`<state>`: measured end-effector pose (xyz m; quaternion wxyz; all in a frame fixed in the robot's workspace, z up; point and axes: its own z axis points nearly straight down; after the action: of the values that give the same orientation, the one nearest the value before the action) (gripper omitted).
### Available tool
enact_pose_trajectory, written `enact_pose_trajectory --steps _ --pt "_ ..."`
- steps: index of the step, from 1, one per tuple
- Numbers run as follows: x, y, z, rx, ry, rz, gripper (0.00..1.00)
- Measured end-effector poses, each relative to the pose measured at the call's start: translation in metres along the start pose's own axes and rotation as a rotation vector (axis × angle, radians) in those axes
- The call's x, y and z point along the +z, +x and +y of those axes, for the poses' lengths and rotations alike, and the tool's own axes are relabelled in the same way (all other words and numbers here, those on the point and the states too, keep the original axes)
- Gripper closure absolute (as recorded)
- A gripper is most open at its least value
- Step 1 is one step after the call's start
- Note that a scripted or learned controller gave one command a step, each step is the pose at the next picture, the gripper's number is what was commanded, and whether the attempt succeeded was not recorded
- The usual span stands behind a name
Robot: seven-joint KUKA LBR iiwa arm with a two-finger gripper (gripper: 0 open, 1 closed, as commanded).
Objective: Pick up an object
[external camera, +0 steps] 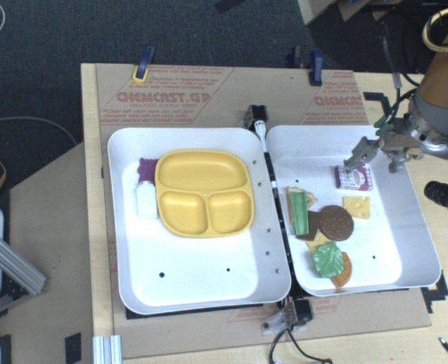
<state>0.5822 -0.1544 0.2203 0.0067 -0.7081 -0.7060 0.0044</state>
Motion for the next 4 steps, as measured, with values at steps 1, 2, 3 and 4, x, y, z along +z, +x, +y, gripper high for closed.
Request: enact_pose_trajectory --steps 1,2,3,4 --pt "-0.008 0.0 0.003 -0.003 -0.014 -0.003 0.0" --pt "0.036 0.006 0.006 -0.004 -0.009 -0.001 0.0" --pt "0.101 0.007 0.004 -0.003 -0.007 -0.001 0.0" --pt "0.135 0.008 0.006 -0.004 -0.017 -0.002 0.0"
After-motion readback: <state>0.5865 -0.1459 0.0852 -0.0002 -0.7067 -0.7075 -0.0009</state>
